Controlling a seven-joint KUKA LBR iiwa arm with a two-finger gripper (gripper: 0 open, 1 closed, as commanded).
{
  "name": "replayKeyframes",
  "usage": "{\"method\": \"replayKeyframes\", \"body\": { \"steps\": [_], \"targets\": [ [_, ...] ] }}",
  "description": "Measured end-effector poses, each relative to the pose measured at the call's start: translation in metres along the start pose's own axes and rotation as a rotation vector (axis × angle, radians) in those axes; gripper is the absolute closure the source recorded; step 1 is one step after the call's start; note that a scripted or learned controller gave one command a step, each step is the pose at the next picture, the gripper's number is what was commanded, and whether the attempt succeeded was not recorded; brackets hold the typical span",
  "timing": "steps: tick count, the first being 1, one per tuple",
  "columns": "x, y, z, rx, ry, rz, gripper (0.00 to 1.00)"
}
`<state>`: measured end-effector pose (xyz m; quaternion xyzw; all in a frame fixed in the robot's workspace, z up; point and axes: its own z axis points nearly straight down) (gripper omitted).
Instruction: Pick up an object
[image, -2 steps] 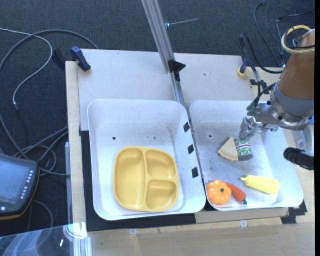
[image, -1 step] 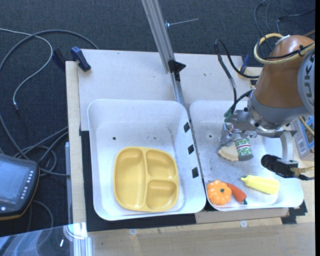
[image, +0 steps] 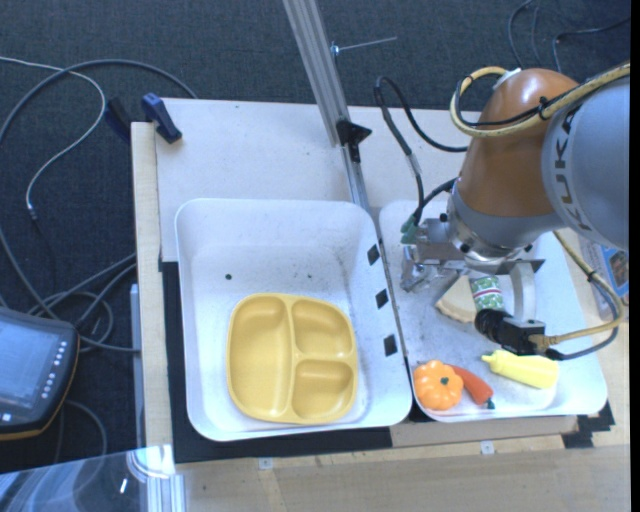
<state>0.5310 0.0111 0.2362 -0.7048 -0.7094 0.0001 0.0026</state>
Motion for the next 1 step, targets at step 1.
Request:
{"method": "replayKeyframes", "body": {
  "steps": [1],
  "targets": [
    [0.0495, -0.0079, 0.0106, 0.001, 0.000, 0.001, 1.00]
  ]
}}
